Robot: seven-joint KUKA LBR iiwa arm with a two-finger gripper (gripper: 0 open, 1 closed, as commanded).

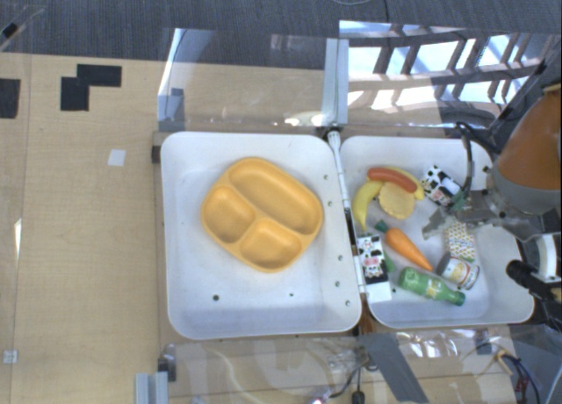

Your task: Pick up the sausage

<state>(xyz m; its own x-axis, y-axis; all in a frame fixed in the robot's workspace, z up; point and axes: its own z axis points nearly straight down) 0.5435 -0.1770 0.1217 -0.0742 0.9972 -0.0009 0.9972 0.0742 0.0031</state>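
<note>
The sausage [392,177] is a short red-orange link lying near the back of the right bin [500,313], resting against a yellow round piece [397,205] and just right of a banana [363,204]. My gripper [450,215] hangs over the middle-right of the same bin, to the right of and slightly nearer than the sausage, and apart from it. Nothing of the sausage is under or inside the gripper. The grey arm with its orange band [534,143] comes in from the right.
The right bin also holds a carrot [408,249], a green bottle [430,285], a small can [459,272], a cow-print carton [373,261], a cow-print box [439,184] and a patterned packet [461,241]. The left bin [189,306] bears a yellow divided plate [262,213].
</note>
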